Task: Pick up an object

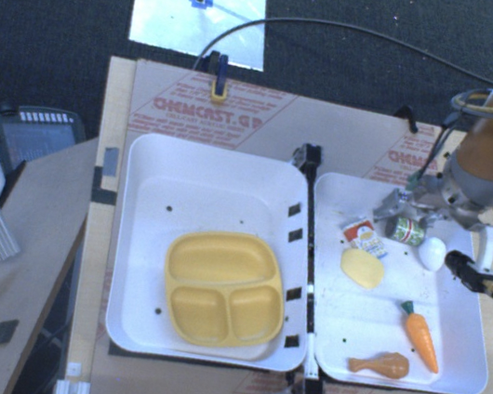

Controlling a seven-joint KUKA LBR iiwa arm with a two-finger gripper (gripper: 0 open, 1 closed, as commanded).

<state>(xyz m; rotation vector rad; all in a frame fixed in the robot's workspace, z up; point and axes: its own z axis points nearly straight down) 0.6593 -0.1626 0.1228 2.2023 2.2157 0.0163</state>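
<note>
The small green-labelled can (405,231) lay on its side near the back of the right bin (471,368), and the end effector (402,209) sat right on top of it. Honestly couldn't tell how wide it was spread or whether it had any real hold on the can. A white egg (432,253) was just beside the can, a red-and-white packet (360,232) and a pale yellow lump (362,267) to its left. Closer to the front were a carrot (421,336) and a drumstick (380,364). The left bin (151,175) held a yellow divided tray (224,287).
</note>
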